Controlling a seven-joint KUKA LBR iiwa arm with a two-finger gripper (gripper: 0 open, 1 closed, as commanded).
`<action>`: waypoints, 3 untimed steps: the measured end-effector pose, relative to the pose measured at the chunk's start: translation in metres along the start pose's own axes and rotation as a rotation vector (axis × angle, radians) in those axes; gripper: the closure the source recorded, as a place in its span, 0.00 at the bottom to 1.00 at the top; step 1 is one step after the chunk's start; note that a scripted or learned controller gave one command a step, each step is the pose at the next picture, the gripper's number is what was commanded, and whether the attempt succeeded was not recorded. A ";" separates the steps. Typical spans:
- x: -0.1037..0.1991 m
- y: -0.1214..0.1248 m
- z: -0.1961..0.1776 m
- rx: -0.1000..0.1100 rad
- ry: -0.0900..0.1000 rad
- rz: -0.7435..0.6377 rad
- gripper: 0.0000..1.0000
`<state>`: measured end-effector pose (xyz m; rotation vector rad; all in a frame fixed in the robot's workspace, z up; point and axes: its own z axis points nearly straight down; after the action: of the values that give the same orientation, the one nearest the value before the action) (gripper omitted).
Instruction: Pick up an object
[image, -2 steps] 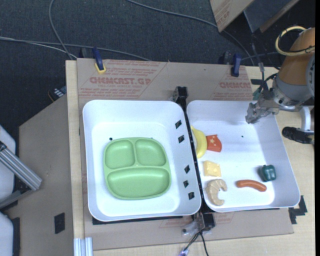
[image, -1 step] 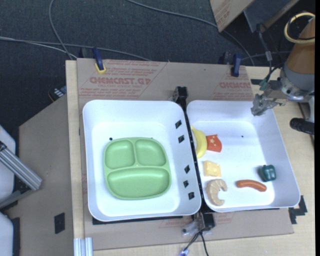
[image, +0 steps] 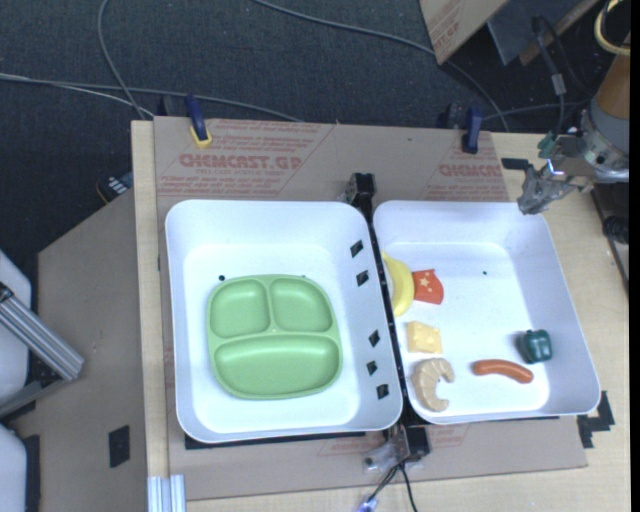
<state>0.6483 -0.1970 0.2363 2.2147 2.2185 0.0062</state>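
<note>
Your end effector (image: 532, 196) is waiting at the upper right of the frame; you cannot tell its grip. The hot dog (image: 502, 371) is lying lower right. Next, reach down there.

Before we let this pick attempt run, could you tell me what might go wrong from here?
1. The gripper sits at the right bin's far corner rim; descending there could strike the wall.
2. The croissant, cheese wedge and yellow piece hug the divider wall, leaving little finger room.
3. The sausage is thin and lies flat, so it may slip.
</note>
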 end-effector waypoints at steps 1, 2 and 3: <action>0.000 0.002 -0.051 0.000 0.000 0.000 1.00; 0.049 -0.018 -0.034 0.011 0.005 -0.003 1.00; 0.095 -0.030 -0.036 0.010 0.004 -0.003 1.00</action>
<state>0.6179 -0.1017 0.2721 2.2184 2.2291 0.0002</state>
